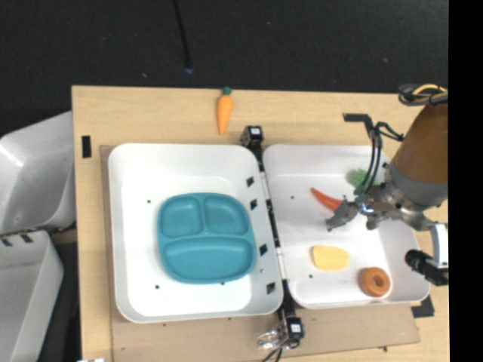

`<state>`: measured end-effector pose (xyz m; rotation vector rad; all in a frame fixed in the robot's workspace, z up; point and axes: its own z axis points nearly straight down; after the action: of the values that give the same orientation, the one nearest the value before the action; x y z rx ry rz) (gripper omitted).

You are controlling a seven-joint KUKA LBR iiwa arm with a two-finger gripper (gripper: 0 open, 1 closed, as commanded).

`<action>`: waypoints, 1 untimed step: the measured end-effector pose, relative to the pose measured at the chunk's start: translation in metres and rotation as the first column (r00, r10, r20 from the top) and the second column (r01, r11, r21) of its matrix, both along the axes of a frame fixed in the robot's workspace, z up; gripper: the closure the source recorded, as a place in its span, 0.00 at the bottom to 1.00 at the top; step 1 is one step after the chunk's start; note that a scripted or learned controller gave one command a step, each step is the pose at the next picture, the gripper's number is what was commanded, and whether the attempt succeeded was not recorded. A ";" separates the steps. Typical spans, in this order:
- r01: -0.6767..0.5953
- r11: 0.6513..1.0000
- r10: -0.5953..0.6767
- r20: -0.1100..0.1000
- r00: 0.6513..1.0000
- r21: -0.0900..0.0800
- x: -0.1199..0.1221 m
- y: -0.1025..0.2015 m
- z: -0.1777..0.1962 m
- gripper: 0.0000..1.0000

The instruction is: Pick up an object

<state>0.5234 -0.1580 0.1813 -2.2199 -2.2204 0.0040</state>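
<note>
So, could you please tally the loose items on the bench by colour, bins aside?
Orange: 2, the toy carrot on the bench top and the doughnut.
Red-orange: 1, the chilli pepper.
Yellow: 1, the flat piece.
Green: 1, a small item.
Teal: 1, the divided plate.
Total: 6.

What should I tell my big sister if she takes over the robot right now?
Gripper: low in the right bin, beside the red chili pepper; its grip is too unclear to call.
Right bin things: chili pepper, yellow piece, brown donut, something green near the arm.
Left bin: teal divided plate.
Bench: an orange carrot lies outside the bins.
Done: nothing visibly lifted.
Left: pick up one object.
</note>
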 end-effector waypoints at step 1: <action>0.001 1.000 -0.001 -0.001 1.000 0.000 -0.001 -0.011 -0.056 0.00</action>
<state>0.5225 -0.1692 0.1255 -2.2207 -2.2182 0.0053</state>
